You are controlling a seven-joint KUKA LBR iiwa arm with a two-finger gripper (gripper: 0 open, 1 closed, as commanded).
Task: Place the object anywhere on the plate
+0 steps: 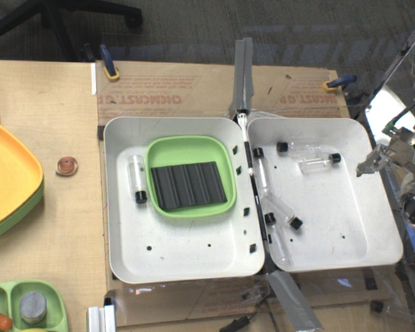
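Two shallow white bins sit side by side on the bench, the left bin (121, 254) and the right bin (360, 247), meeting along a dark hinge line in the middle. In the left bin a green plate (190, 147) lies toward the far edge, and a dark ribbed pad (189, 185) rests on it, covering most of its floor. Just beside the plate, on its left and off its rim, a clear tube with a black cap (136, 178) lies lengthwise on the bin floor. The right bin holds more clear tubes: two near its far edge (311, 159), one along its left wall (260, 175), and another (283, 213) near the left wall toward the middle (all with black caps). The gripper (371, 164) hangs at the right bin's right edge, above the rim, with nothing visible between its tips; whether it is apart or together cannot be told from here. On the bench at the left edge lie stacked yellow plates (10, 185), with a small reddish knob (67, 165) near them
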